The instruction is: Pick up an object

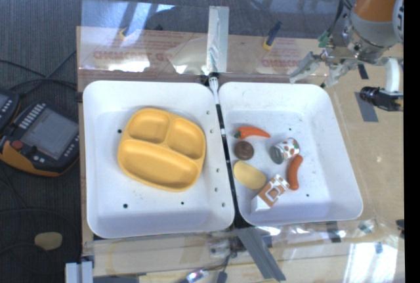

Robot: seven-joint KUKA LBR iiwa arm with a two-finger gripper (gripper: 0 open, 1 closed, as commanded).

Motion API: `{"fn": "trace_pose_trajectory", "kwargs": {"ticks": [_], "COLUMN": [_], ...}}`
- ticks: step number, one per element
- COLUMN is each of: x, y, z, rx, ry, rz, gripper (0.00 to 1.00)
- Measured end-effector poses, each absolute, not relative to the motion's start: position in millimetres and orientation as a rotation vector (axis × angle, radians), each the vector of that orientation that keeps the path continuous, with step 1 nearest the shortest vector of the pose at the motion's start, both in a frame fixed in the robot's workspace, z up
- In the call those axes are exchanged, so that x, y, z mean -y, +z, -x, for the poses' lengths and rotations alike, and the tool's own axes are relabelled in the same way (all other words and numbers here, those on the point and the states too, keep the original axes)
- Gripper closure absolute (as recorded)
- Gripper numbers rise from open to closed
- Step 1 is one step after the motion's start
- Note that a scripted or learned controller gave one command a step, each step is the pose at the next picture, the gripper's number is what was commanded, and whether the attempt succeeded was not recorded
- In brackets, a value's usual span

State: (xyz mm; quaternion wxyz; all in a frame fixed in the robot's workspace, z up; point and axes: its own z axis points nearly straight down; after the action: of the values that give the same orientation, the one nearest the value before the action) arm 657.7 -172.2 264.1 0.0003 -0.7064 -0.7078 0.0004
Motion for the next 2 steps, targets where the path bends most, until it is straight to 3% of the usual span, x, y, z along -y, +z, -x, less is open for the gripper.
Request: {"fn": "trace_pose_trajectory", "kwargs": {"ticks": [1, 2], "x": [217, 202], "y": [111, 92], "z": [-624.4, -558.3], "rx": [2.224, 2.237], "ry": [-0.004, -0.015], "rz": [2.208, 2.22], "gripper": [0.0, 0.0]}}
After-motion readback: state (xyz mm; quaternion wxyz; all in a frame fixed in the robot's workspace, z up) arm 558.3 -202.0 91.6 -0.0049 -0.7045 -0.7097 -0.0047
